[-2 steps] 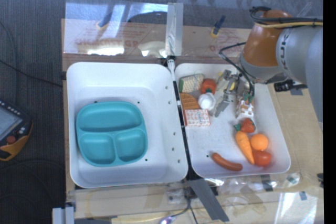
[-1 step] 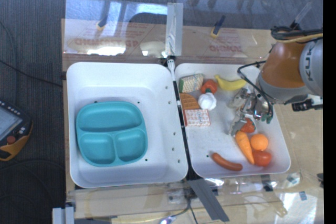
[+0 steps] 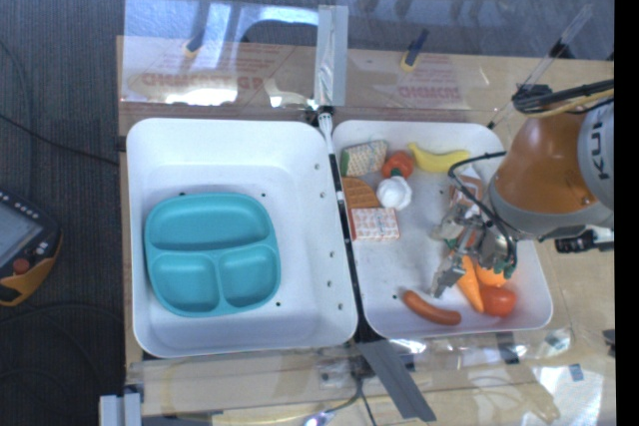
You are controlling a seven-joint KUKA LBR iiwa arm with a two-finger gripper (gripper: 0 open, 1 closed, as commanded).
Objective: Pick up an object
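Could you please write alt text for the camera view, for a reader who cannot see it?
A grey robot arm's gripper reaches down into the right white bin among toy foods, beside an orange plastic carrot and brown sausage. The left white bin holds a teal divided plate.

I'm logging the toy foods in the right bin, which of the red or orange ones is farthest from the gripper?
The small tomato at the bin's far end, between the banana and a cracker block. The carrot, other tomato and sausage lie close to the gripper.
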